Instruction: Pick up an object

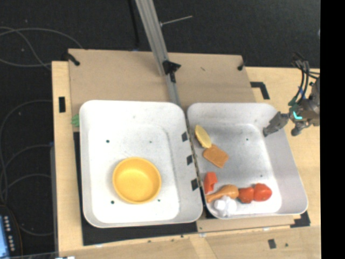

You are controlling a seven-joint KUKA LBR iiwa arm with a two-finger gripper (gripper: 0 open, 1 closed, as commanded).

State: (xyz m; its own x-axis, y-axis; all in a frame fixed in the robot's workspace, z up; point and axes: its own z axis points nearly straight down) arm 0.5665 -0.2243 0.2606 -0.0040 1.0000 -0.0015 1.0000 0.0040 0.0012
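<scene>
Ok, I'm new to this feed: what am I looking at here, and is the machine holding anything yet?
One camera fixed above the bench looks down at a slant. On the bench sit two shallow white bins side by side. The left bin has a yellow bowl in it. The right bin has small items along its left and near sides: a yellow piece, an orange-brown block, a red-orange piece, a tan drumstick-like toy, something white, and a red item. The gripper, at the arm's end, reaches in from the right edge and sits over the right bin's far right corner. Nothing shows between its fingers.
</scene>
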